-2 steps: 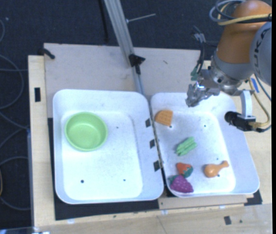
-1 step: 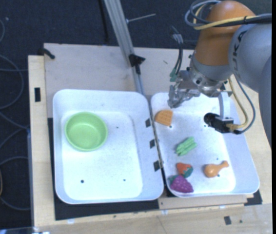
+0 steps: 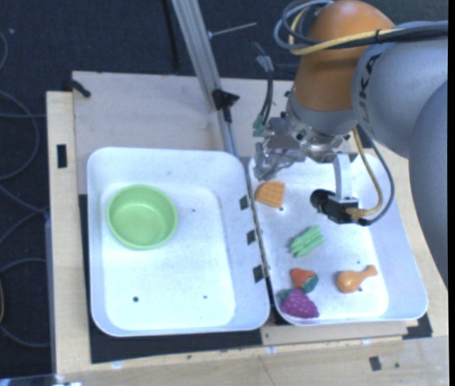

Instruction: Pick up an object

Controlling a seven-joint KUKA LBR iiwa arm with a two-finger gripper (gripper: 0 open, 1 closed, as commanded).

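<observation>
My gripper (image 3: 266,166) hangs over the far left corner of the right bin (image 3: 398,257), just above and beyond a small orange wedge (image 3: 270,194) that lies on the bin floor. I see nothing held in it. Further forward in the same bin lie a green ridged piece (image 3: 305,241), a red and green toy (image 3: 303,279), a purple grape bunch (image 3: 299,304) and an orange gourd-shaped toy (image 3: 354,278).
The left bin (image 3: 171,300) holds a green bowl (image 3: 141,215) at its left side. A slanted metal pole (image 3: 199,51) rises behind the bins. A black cable fitting (image 3: 336,206) dangles from the wrist over the right bin.
</observation>
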